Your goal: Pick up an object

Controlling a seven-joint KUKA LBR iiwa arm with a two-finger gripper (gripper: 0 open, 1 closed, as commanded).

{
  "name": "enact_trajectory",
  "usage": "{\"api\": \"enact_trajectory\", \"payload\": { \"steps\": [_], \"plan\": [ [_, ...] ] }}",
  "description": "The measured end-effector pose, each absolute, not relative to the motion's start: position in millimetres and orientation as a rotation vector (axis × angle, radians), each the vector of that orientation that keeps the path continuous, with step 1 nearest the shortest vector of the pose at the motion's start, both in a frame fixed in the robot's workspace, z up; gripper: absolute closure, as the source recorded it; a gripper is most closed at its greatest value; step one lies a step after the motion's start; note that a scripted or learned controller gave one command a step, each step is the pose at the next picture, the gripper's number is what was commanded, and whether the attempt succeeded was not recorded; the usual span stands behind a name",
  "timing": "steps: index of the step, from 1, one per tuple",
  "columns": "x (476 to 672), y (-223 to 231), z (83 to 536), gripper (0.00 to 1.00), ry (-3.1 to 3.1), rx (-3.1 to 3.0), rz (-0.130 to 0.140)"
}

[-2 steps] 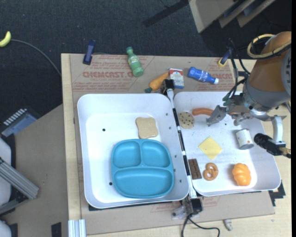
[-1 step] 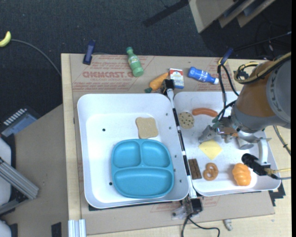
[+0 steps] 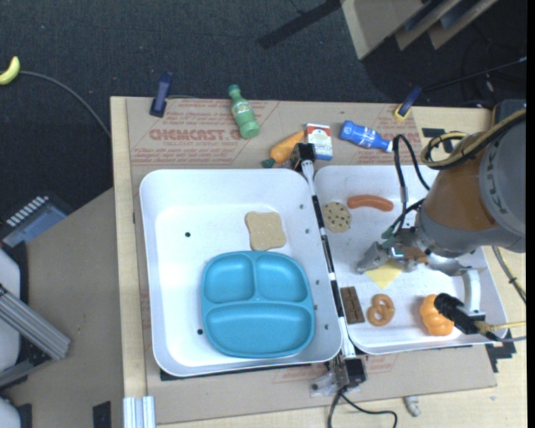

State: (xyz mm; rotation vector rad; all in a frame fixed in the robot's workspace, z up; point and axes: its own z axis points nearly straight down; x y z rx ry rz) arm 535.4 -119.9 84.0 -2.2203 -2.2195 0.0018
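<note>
Down in the right bin [image 3: 493, 330], the gripper [image 3: 378, 257] hovers over a yellow cheese slice [image 3: 386, 275].
Its fingers [image 3: 369, 262] are spread, grasping nothing; the slice lies mid-bin, just above a pretzel [image 3: 381, 309].

Dark blue-grey carpet floor [image 3: 75, 33] spreads around a pale wooden worktop [image 3: 201, 125] printed with red lettering. A thin grey cable [image 3: 84, 104] curves across the carpet at left, and light wooden furniture [image 3: 401, 25] sits at the top right corner.

Yellow cheese slice [image 3: 385, 275] — flat, right bin [image 3: 493, 330], just beside pincer [image 3: 374, 261]
</note>
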Motion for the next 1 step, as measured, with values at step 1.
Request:
{"api": "enact_trajectory", "payload": {
  "steps": [1],
  "plan": [
    [536.5, -120.3, 95.0, 1.00, -2.222, -2.224, -0.001]
  ]
}}
